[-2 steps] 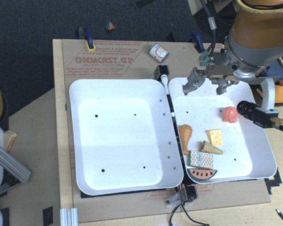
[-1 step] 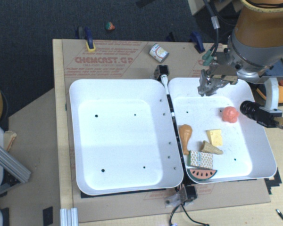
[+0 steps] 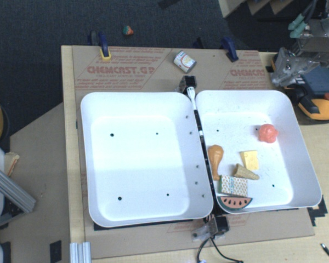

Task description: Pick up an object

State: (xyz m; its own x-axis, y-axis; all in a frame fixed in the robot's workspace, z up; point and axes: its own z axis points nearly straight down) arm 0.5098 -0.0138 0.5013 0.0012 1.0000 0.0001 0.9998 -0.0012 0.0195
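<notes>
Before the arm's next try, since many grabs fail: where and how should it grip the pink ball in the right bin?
Across the middle of the pink ball, coming straight down. It is round, so any pinch off its widest part would likely slip. It lies apart from the other pieces, with bare bin floor around it for the fingers.

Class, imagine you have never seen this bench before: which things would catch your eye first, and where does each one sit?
Probably the cluster of small toy foods in the right bin: a pink ball alone toward its far right side, and a watermelon slice on its near rim beside a yellow block and an orange drumstick-like piece. Next, the left bin, a broad white expanse.
</notes>
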